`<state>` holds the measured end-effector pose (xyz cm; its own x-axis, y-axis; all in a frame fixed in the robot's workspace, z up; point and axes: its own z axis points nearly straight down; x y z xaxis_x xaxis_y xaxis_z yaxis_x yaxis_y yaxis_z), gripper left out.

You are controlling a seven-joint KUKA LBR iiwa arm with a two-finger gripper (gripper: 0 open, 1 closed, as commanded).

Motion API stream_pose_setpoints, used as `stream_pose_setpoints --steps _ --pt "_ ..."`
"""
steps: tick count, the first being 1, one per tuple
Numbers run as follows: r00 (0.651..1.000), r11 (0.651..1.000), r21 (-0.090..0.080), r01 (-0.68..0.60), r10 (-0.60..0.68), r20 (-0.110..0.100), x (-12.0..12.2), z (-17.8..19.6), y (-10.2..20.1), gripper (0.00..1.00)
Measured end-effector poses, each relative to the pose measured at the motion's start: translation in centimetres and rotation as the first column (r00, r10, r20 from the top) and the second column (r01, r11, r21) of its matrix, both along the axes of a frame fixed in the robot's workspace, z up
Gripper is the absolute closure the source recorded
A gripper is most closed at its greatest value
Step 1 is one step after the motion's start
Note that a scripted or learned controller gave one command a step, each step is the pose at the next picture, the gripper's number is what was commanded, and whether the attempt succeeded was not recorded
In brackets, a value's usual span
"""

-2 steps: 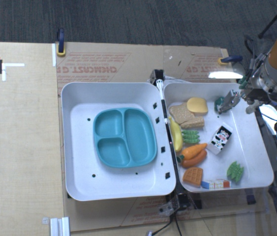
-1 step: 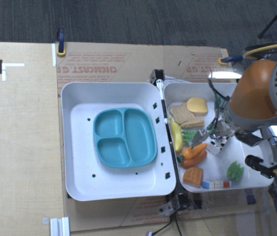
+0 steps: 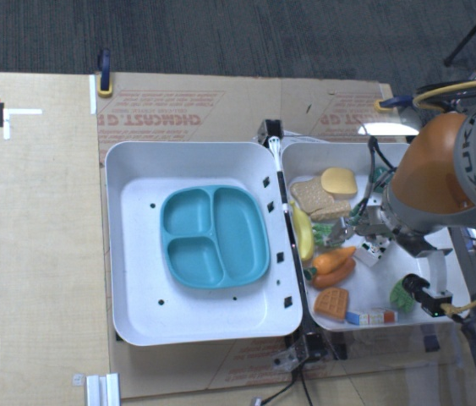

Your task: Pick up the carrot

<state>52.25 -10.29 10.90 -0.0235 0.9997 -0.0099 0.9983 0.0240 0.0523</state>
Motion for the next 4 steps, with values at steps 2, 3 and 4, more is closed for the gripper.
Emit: stream_pose_setpoints --steps 2,3,4 --pt "0.996 0.996 -0.009 0.088 -0.088 0.014 -1.6 0.9 0.2 1.00" --pt "0.996 0.996 -0.009 0.088 -0.087 0.014 -1.6 0.9 0.2 0.00" --pt "0.969 0.970 0.009 0.242 -0.241 -0.054 -4.3 -1.8 0.7 0.00"
